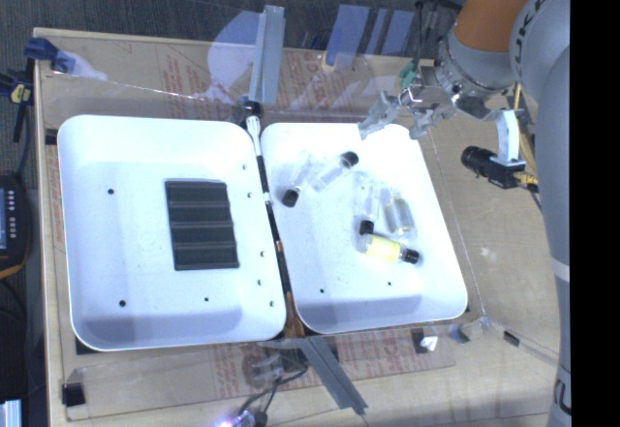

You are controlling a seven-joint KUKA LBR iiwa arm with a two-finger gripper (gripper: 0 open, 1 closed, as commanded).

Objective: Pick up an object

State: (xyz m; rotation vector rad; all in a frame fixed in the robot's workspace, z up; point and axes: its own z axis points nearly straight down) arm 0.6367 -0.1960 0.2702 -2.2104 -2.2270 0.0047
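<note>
In the left bin (87, 222) I see a flat dark ribbed block (201, 224). In the right bin (329, 299) lie clear plastic vials with black caps (387, 217), one yellowish (386, 247). The gripper (402, 115) hovers over the far rim, fingers spread, holding nothing.

Nothing here can be read. The bench (455, 222) carries faint reddish print along its far edge and its near edge, but it is too blurred and small to make out a single letter. The yellow vial (386, 247) in the right bin (441, 294) shows no legible label, and the clear vials (392, 212) beside it are just as blank from here. The dark pad (201, 225) in the left bin (82, 139) bears no marks.
</note>
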